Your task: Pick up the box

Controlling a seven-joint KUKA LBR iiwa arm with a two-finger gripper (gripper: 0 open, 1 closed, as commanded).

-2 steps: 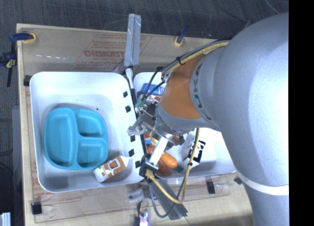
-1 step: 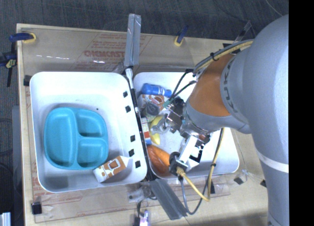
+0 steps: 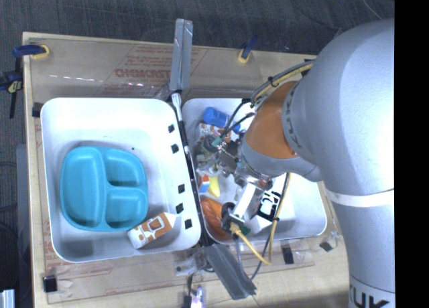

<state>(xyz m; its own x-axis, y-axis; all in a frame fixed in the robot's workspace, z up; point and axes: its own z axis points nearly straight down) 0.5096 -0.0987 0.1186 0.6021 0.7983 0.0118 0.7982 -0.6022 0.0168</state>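
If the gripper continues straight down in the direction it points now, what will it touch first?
Probably the clutter in the right bin, not the box. The gripper points down at that bin's near-left corner, above an orange object. The box lies in the left bin, beside the blue tray. Depth is unclear.

Two white bins [image 3: 53,132] sat side by side. By the divider between them: one blue tray [image 3: 104,187] to its left, and one small carton [image 3: 153,229] at its near end. Right of the divider lay a clutter under the arm, with one blue item [image 3: 213,116] and one orange item [image 3: 211,211] countable; the rest was too tangled to tally.
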